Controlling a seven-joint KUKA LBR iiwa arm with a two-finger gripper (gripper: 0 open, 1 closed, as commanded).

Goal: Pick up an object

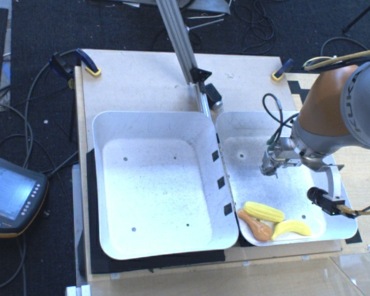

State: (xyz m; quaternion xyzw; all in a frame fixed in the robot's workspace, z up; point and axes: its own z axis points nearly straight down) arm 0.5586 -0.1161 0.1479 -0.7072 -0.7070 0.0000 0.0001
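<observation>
A pale wooden desk (148,79) stands on a dark carpeted floor (37,17) strewn with black cables (24,113). Two shallow white bins sit side by side on the desk. The left bin (111,134) is speckled with fine dark marks and a few small holes. The right bin (246,128) meets it along a shared edge marked with black tabs.

Three things lie close together near the front edge of the right bin: an ear of corn (264,211), a yellow banana (291,229) just to its right, and an orange carrot-like piece (256,225) touching the corn's lower left side.

The grey arm (336,113), with its orange band, reaches in from the right, and the gripper (270,169) hangs over the middle of the right bin, well apart from the three objects. Nothing is visible in its grasp; whether its parts are spread or closed cannot be told from this angle.

A slanted metal rail (179,36) runs from the top of the scene down to the back of the bins. Yellow clamps (94,71) sit at the desk's rear corners. A handheld control pad (12,193) with a screen lies on the floor to the left of the desk.
</observation>
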